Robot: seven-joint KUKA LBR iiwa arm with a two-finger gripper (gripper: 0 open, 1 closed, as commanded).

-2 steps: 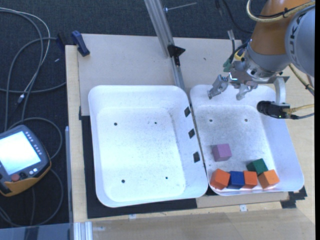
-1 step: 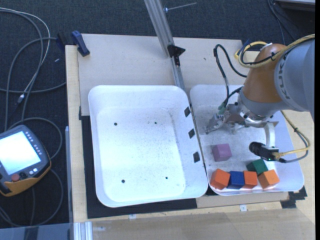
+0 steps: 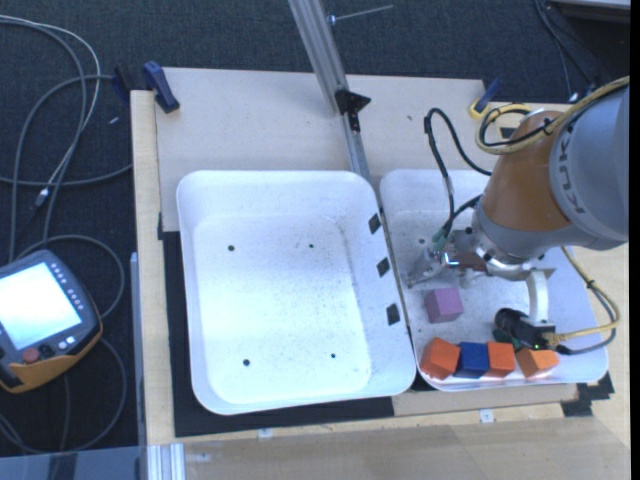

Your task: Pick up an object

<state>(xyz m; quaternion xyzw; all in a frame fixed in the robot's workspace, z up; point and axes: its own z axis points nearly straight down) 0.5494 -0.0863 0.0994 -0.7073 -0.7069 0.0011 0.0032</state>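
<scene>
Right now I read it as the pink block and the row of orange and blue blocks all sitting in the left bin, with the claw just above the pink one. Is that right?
Not quite: the camera view shows the pink block and the row of orange and blue blocks in the right bin, not the left bin. The claw is indeed just above the pink one.

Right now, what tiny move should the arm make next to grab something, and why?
Probably a short drop toward the pink block. The gripper sits just above it in the right bin, and that block lies apart from the orange and blue blocks crowded at the front edge.
</scene>
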